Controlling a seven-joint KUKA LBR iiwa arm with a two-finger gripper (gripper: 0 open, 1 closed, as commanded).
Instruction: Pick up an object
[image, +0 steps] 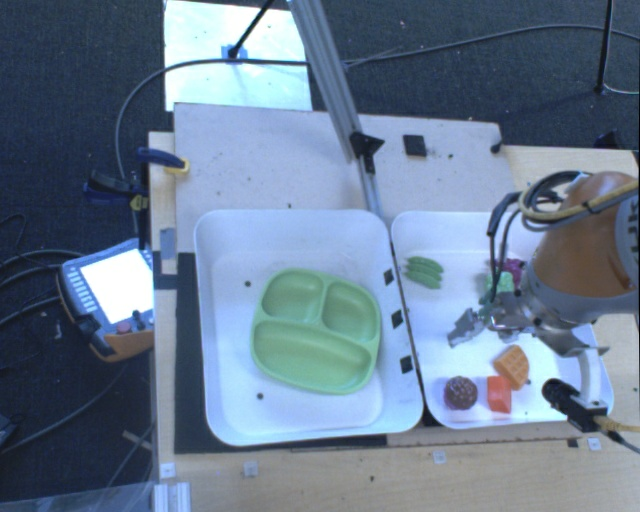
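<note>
Over the right bin (440, 415), claw (470, 325) hangs beside the orange waffle piece (512, 366), grip state not discernible; green tray (316, 331) occupies left bin (225, 300).

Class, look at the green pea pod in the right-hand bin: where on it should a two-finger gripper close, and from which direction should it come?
Grip the green pea pod at its middle, across its narrow width, coming straight down from above. It lies flat and elongated on the floor of the right bin, apart from the other items, so there looks to be room for a finger on either long side. The gripper sits nearer the camera than the pod.
</note>
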